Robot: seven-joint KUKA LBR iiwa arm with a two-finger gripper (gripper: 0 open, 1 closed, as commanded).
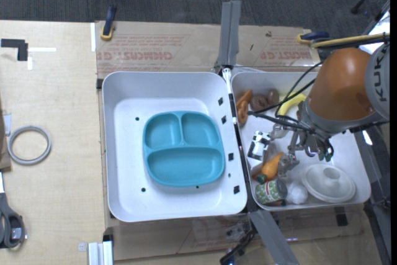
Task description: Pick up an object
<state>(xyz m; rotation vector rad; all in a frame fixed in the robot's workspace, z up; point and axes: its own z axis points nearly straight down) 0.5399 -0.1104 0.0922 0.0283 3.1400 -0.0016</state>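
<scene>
Pincer (pixel 302 147) low in right bin (pixel 358 152) beside carrot (pixel 270 166), grip state unclear, blue divided plate (pixel 184 149) in left bin (pixel 121 152).

Smooth, glossy plastic teal plate (pixel 184 148); matt white bins (pixel 118 152); corrugated cardboard sheet (pixel 155 46) behind; the ring (pixel 28 144) looks like metal.

Bright, even overhead light, soft shadows inside the white bins (pixel 110 152), perhaps slight blur at right.

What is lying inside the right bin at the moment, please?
The right bin holds a carrot, a white lidded dish, a green can and a banana; the arm covers more.
</scene>
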